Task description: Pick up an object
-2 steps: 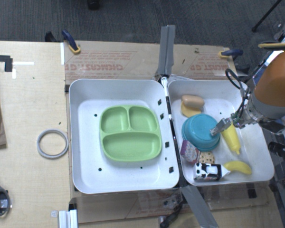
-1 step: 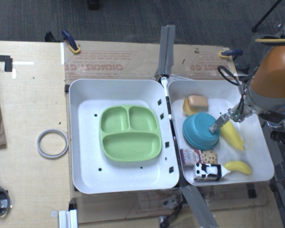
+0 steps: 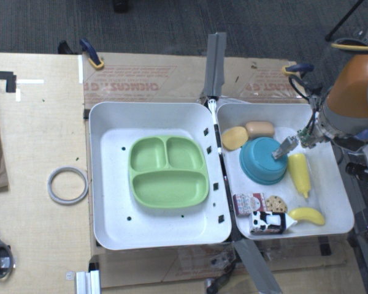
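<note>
Pick not made yet: we're down in the right bin (image 3: 337, 182), nothing lifted.

Our gripper (image 3: 284, 148) sits at the upper right rim of the blue bowl (image 3: 264, 160), just beside the top of the yellow squeeze bottle (image 3: 300, 173); we can't tell how the jaws stand, and no item is visibly clamped. Likely candidates are that bowl or the bottle. All items lie in the bin: tan bread roll (image 3: 259, 128), yellow lemon-like piece (image 3: 234, 138), banana (image 3: 307, 215), cookie (image 3: 275, 204), small carton (image 3: 267, 223). Green divided plate (image 3: 168, 171) lies alone in the left bin (image 3: 104, 182). Remaining: close, lift, confirm hold.
</note>
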{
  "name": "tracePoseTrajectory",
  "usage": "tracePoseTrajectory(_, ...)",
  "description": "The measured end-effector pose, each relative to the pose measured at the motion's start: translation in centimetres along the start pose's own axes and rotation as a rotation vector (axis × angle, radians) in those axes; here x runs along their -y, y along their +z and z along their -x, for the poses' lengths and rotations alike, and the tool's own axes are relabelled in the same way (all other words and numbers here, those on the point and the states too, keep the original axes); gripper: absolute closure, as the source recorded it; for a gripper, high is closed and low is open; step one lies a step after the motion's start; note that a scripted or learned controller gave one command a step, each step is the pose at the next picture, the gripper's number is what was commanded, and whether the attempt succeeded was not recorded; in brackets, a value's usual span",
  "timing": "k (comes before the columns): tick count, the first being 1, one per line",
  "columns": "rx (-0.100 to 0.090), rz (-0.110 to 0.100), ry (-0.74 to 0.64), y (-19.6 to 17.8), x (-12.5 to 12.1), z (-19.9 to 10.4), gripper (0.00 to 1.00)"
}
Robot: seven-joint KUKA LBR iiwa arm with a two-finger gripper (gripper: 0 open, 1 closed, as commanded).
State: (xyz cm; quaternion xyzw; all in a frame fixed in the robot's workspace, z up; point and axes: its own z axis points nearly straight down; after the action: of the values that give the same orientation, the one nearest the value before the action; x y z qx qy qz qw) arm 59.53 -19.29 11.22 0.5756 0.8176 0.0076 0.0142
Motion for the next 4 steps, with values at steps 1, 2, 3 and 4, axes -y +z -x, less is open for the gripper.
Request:
tracePoseTrajectory(1,0.013,0.011,-0.157,-0.2,6.0,-1.8,0.00)
tracePoseTrajectory(2,-0.002,0.001,-0.239,-0.1,4.5,0.0,0.00)
tracePoseTrajectory(3,0.000,0.006,-0.068,-0.1,5.7,0.4,0.00)
tracePoseTrajectory(4,0.000,0.004,-0.157,-0.1,5.3,0.8,0.00)
